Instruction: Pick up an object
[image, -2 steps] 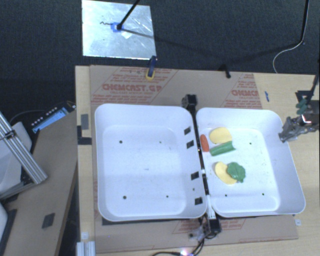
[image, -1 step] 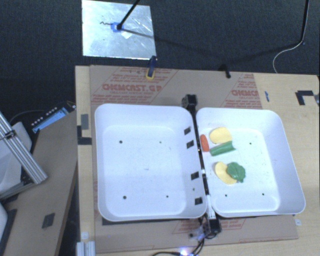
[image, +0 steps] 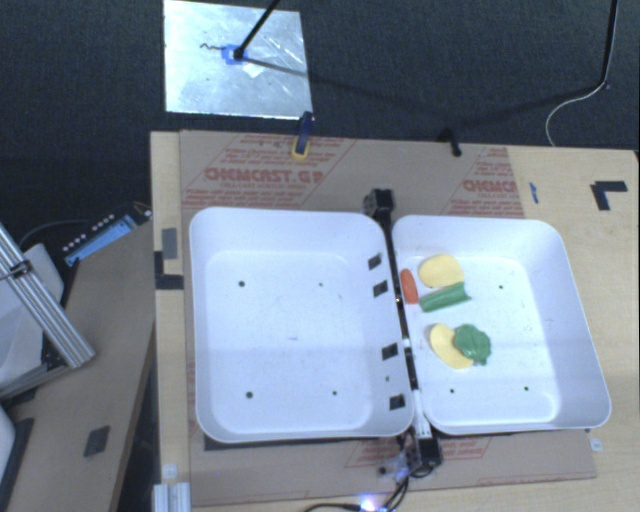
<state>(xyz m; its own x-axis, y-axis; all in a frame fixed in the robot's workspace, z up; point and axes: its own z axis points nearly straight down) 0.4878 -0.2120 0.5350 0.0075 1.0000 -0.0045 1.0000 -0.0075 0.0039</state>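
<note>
A slanted overhead look at a brown cardboard-covered bench (image: 400, 165) printed with faded red lettering, standing on dark carpet. Two shallow white bins sit side by side on it, touching along a central seam where small black clips (image: 378, 262) line the joint. The left bin (image: 290, 330) has a plain white floor marked with a few small dark dots. The right bin (image: 520, 330) holds all the objects that could be picked up, clustered in its left half near the seam. Beyond the bench, at the top of the view, a shiny silver sheet (image: 235, 80) lies on the carpet. At the far left stands a slanted metal frame (image: 40, 310). A thin white cable (image: 590, 95) curves down at the top right. Inside the right bin, from larger to smaller: a yellow rounded piece (image: 440, 270) lies toward the back; a green leafy piece (image: 472, 343) rests against and partly over a second yellow piece (image: 443, 345) nearer the front; between the two groups lies a long green piece (image: 444, 296), tilted; and just beside the seam wall is a small orange piece (image: 408, 286). A small blue and yellow clip (image: 301, 140) sits at the bench's back edge.
</note>
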